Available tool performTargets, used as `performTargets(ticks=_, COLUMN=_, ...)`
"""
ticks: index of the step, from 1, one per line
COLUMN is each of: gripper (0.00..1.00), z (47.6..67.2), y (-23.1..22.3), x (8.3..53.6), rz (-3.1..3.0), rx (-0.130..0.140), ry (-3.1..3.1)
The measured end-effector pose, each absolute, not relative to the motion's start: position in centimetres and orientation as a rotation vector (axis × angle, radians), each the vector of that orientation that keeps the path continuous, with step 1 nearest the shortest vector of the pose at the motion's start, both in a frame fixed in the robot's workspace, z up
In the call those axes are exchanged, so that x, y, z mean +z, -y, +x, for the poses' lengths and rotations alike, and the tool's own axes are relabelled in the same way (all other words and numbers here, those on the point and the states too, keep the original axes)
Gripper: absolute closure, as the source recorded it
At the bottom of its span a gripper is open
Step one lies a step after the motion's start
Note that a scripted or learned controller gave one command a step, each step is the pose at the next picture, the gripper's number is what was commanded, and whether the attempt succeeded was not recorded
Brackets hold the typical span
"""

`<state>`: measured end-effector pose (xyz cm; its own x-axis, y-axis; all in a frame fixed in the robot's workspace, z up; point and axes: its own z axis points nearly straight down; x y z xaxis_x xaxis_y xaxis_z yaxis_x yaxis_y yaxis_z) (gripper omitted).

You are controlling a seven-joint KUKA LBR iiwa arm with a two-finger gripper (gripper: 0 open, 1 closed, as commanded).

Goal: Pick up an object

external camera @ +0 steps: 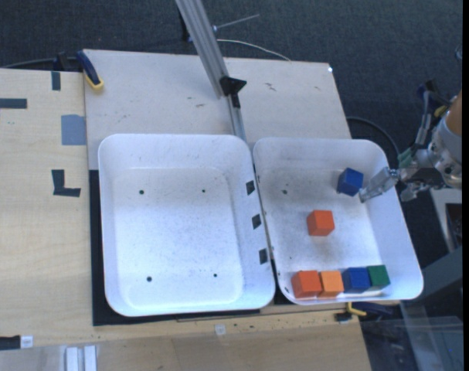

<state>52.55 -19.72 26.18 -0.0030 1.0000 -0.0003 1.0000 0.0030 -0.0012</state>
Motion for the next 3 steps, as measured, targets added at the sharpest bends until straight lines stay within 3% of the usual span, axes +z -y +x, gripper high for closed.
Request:
performTargets(ticks=1, gripper=0.00, z=50.9, y=15.1, x=11.2, rz=-2.213, rx=0.007, ry=2.217)
performTargets(ticks=2, gripper=0.00, z=55.0, y=13.3, x=9.0, rz=-2.215, rx=0.000, ry=2.226)
performTargets(ticks=3, gripper=1.00, z=54.8, y=13.4, x=10.1, rz=-2.215, rx=0.002, ry=2.222)
